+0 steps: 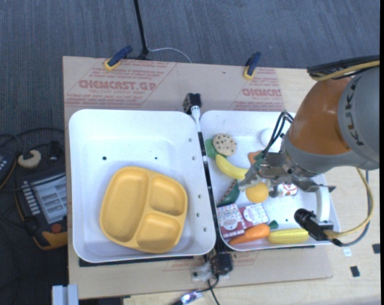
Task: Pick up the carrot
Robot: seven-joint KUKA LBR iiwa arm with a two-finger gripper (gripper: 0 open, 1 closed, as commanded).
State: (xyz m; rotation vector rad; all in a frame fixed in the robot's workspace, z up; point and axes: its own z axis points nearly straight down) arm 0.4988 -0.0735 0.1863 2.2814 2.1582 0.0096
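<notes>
Near the front wall of the right bin, the carrot is lying ungrasped while I am hovering my tool, grip state untellable, behind it.

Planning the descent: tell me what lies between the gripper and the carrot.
In the camera view, a red and white packet lies between the gripper and the carrot, which rests at the bin's near edge.

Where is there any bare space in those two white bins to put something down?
The left bin has bare floor along its top, above the yellow tray. The right bin is crowded: cookie, banana, carrot, with the arm overhead.
</notes>
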